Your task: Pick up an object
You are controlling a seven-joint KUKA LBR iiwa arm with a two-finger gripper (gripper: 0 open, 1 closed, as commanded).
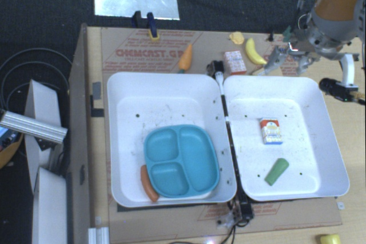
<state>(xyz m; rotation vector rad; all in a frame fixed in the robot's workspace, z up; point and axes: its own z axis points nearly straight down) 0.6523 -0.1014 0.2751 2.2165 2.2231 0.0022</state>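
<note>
Lying nearest the camera in the left bin [123, 94], an orange sausage-shaped piece [148, 183] is touching the lower left corner of a blue divided tray [180, 160]. Over in the right bin [320, 117], a green block [277, 171] is sitting near the front, with a small printed box [271, 131] lying behind it, apart. Above the counter [148, 51], beyond the right bin's far corner, the claw [289, 60] is hanging; whether it is open cannot be made out.
</note>
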